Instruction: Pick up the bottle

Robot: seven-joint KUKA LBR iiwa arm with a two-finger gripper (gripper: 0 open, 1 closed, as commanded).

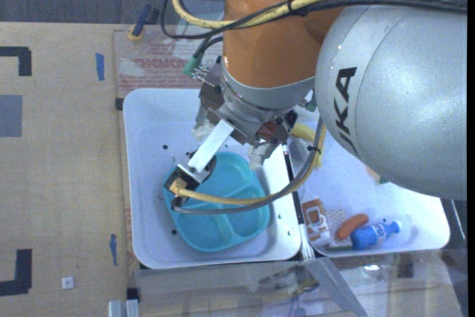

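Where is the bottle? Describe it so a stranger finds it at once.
Look in the right bin, at its near edge. The bottle lies on its side there: clear, with a blue label and cap. An orange, sausage-shaped object lies just to its left; only the bottle is blue.

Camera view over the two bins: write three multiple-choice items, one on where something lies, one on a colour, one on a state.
1. Where does the bottle lie?
A. in the right bin, near its front edge
B. on the divided plate
C. on the wooden bench outside the bins

2. What colour is the divided plate in the left bin?
A. red
B. turquoise blue
C. white

3. How is the bottle resting?
A. standing upright
B. lifted in the air
C. lying on its side

Answers: 1 A, it lies beside the orange sausage-shaped toy there; 2 B, its compartments show turquoise; 3 C, its length runs flat along the bin floor.
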